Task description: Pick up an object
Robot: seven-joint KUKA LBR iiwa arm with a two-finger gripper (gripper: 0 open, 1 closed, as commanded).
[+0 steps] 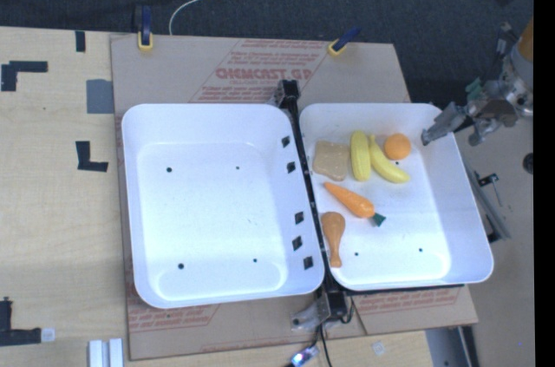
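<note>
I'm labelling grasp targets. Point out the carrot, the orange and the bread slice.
carrot (349, 200): camera view, middle of its orange body.
orange (397, 147): camera view, centre of the fruit.
bread slice (330, 160): camera view, middle of its top face.

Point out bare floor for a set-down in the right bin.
In the right bin, free floor lies right of the carrot and drumstick, toward the near-right corner. It is crowded upper left: bread, two bananas and orange sit packed together.

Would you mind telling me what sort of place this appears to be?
Probably a robotics lab bench set up for grasping trials: two white bins clamped on cardboard, toy food such as a carrot and banana, and an end effector at the right bin's edge.
</note>
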